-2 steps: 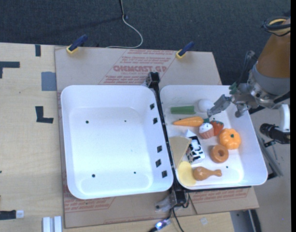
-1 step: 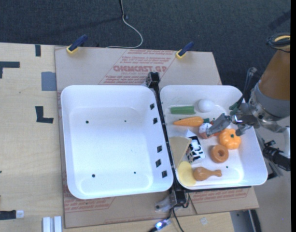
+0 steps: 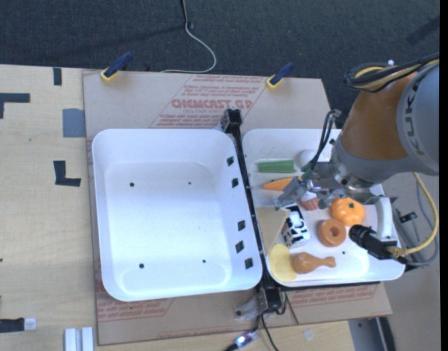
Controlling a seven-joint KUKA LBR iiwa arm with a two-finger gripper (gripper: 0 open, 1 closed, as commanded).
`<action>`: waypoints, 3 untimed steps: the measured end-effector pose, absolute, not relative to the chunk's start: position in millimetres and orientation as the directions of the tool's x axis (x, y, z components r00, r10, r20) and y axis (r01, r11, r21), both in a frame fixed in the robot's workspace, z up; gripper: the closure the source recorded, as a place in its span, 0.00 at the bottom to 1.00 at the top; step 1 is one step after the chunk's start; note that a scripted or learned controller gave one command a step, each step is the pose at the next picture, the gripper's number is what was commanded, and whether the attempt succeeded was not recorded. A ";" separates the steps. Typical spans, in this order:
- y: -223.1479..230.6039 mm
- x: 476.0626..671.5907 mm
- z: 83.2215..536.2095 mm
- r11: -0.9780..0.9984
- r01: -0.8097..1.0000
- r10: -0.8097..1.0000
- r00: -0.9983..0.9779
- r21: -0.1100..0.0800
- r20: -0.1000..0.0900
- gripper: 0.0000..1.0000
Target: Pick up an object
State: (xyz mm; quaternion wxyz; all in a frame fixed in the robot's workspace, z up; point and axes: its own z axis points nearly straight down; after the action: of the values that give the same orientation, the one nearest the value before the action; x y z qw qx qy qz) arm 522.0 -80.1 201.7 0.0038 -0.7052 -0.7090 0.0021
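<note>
- Camera view: two white bins sit side by side on a brown board; the left bin point(image 3: 165, 210) and the right bin point(image 3: 384, 273) meet along a dark divider running near to far.
- The grey arm point(image 3: 388, 126) reaches in from the right over the right bin, its orange band above the wrist.
- The gripper point(image 3: 298, 192) hangs low over the middle of the right bin, towards its left side; whether it is parted or closed, I cannot tell.
- Just left of the gripper lies an orange carrot point(image 3: 276, 184), with a green stick-shaped item point(image 3: 275, 167) farther back.
- Just near of the gripper sits a black-and-white block point(image 3: 297, 229).
- To the right of that block lie a brown doughnut point(image 3: 331, 232) and, just beyond it, a small orange pumpkin point(image 3: 347, 210).
- At the near edge of the right bin rest a yellow disc point(image 3: 280, 263) and a brown drumstick point(image 3: 313, 262), touching each other.
</note>
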 end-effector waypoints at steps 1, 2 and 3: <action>-94.9 548.3 134.2 0.001 1.000 1.000 -0.001 -0.008 0.000 0.00; -93.2 581.4 80.2 0.002 1.000 1.000 -0.002 -0.005 -0.001 0.00; -98.0 531.4 84.3 0.000 1.000 1.000 0.000 -0.002 0.000 0.00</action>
State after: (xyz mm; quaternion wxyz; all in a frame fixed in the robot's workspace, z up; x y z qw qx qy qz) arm 531.4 -98.0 84.3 0.0008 -0.7073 -0.7070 0.0008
